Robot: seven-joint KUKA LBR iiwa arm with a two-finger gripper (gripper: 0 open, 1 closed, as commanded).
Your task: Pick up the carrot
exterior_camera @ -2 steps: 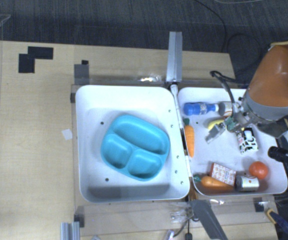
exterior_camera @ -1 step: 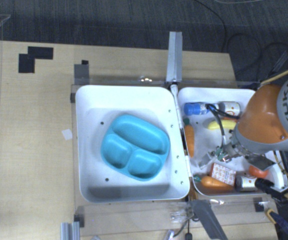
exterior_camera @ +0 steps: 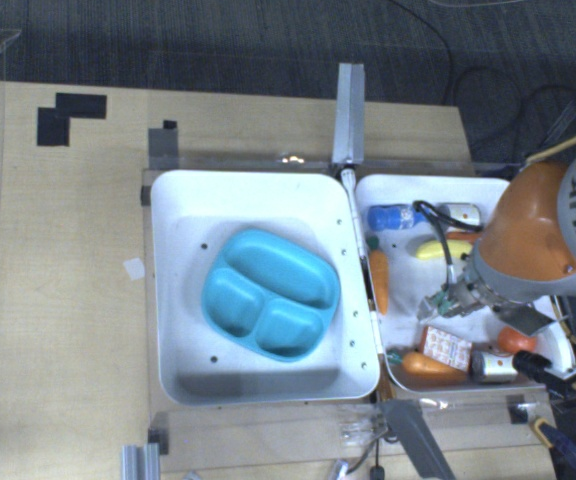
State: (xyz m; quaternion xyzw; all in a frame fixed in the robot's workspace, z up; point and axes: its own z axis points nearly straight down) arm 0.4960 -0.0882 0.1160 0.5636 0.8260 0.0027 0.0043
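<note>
Two white bins (exterior_camera: 168,298) (exterior_camera: 488,185). One blue divided plate (exterior_camera: 270,293). Two carrots (exterior_camera: 378,280) (exterior_camera: 430,367). One blue bottle (exterior_camera: 390,217). One banana (exterior_camera: 432,250).
</note>
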